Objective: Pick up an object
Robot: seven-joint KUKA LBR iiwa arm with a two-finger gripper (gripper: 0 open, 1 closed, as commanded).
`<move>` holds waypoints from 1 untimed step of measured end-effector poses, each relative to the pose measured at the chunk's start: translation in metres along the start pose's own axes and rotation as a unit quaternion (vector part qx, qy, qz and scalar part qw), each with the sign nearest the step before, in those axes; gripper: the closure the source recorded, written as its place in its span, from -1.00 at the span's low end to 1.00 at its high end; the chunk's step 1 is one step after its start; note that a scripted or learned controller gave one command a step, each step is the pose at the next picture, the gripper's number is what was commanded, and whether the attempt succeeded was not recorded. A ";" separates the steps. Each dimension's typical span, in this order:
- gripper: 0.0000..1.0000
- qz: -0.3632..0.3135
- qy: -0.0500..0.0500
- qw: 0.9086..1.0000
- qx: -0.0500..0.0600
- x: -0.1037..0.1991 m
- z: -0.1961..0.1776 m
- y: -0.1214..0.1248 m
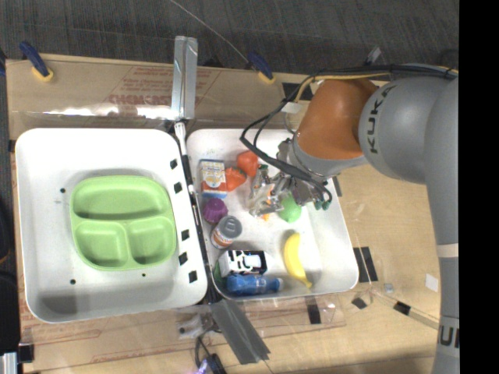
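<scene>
Green object [291, 209] lies in the right white bin [337, 240] by the pincer [269, 197], whose grip seems unclear.

Arm [405, 131] comes in from the right side of the view, grey link angled down toward the centre. Orange band [331, 119] sits just above the wrist, facing the camera. Black cables [265, 127] loop off the wrist on its left side. Wrist pitched down, tool pointing roughly down and left. Gripper [269, 197] is low, metallic hardware cluttered below the orange band. A second grey section of the arm runs down the right edge of the view.
</scene>
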State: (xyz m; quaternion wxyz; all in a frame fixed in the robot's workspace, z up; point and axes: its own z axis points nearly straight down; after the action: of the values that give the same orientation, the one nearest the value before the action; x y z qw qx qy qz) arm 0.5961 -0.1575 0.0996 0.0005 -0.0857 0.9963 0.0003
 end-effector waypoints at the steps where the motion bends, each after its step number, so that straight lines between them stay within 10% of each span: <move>1: 1.00 0.016 -0.006 1.000 0.002 -0.025 -0.128 0.046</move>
State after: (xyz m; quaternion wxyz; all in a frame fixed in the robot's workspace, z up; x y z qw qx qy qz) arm 0.6127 -0.1078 0.2280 0.0065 -0.0694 0.9976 -0.0009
